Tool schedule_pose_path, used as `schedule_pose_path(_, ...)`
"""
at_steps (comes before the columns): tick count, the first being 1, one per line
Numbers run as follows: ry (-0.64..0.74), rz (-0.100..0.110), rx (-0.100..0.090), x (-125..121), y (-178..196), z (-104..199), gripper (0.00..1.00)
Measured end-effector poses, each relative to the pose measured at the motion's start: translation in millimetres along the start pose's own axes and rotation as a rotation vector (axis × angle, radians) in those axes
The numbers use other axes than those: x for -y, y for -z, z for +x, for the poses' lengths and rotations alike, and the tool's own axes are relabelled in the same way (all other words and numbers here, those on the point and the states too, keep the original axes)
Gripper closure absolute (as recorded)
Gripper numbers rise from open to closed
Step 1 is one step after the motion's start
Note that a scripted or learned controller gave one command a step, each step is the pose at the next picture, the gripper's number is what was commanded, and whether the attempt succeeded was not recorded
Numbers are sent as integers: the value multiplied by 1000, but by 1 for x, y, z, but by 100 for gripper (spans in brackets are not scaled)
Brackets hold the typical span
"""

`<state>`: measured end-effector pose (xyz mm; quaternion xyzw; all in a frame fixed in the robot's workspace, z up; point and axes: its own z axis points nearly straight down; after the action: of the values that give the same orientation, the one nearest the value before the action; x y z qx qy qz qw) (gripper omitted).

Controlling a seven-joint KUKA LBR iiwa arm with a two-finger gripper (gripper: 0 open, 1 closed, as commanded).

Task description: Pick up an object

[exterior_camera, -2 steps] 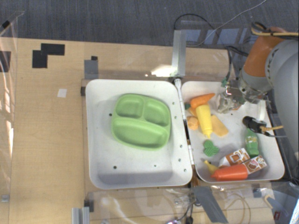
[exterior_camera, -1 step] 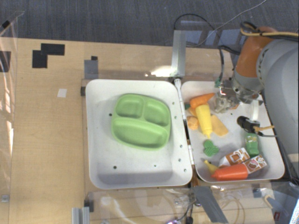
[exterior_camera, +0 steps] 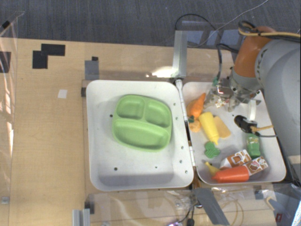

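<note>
The right bin (exterior_camera: 277, 173) holds several toy foods. An orange carrot (exterior_camera: 197, 105) lies at its upper left, with a yellow bottle-shaped piece (exterior_camera: 209, 127) on a tan slab (exterior_camera: 223, 128) below it. Lower down sit a green leafy piece (exterior_camera: 211, 149), a small yellow piece (exterior_camera: 211, 167), a long orange-red piece (exterior_camera: 232, 174), two small printed cartons (exterior_camera: 248, 160) and a green box (exterior_camera: 253, 146). My gripper (exterior_camera: 225, 99) hangs low over the bin's upper part, just right of the carrot. Nothing shows between its tips.
The left bin (exterior_camera: 101, 168) carries a green divided plate (exterior_camera: 142, 122) in its middle. A metal rail (exterior_camera: 185, 126) separates the two bins. The arm's grey body (exterior_camera: 282, 79) covers the right bin's far right corner.
</note>
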<state>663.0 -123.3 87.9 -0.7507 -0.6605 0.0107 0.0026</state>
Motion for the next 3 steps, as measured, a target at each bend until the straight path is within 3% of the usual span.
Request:
schedule_pose_path(1,4,14,0,3,8,0,100)
schedule_pose_path(2,158,-26,-12,16,100,91,100)
schedule_pose_path(3,158,-25,-12,16,100,91,0)
